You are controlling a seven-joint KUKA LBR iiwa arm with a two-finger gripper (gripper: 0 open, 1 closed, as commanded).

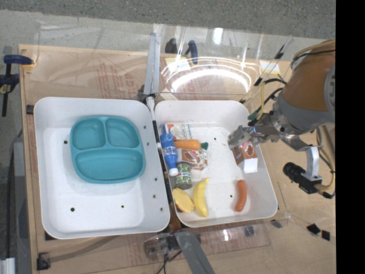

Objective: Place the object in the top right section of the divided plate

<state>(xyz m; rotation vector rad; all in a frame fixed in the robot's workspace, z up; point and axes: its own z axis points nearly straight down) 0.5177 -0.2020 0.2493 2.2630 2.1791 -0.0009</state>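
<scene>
- Far left: you see a blue clamp (10,73) fixed at the bench edge, well apart from both bins.
- Left bin (51,210): a shallow white tray holding the teal divided plate (106,148), which lies flat in the bin's upper half. Its one large section faces you and two smaller sections sit on the far side; all three sections are bare.
- Right bin (259,198): along its left wall you find a blue-and-white bottle (169,149) lying lengthwise, its label too small to read.
- Just right of the bottle: a white carton (181,131) with red and blue print, a toy carrot (189,144), and a red-and-white packet (194,159); no writing on them is legible at this size.
- Below these: a small green can (183,176), a yellow lemon-like piece (183,200) and a banana (201,197), the last two touching near the bin's front wall.
- Front right of that bin: a sausage (241,195) lying alone, apart from the rest.
- Right side of that bin: the gripper (244,143) hangs low over a small brown-and-white carton (247,156). The carton appears to sit between the fingers, so you may read the pincer as closed on it, though the view is coarse here.
- Far right: the grey arm with its orange band (308,84) reaches in over the bin's edge.
</scene>
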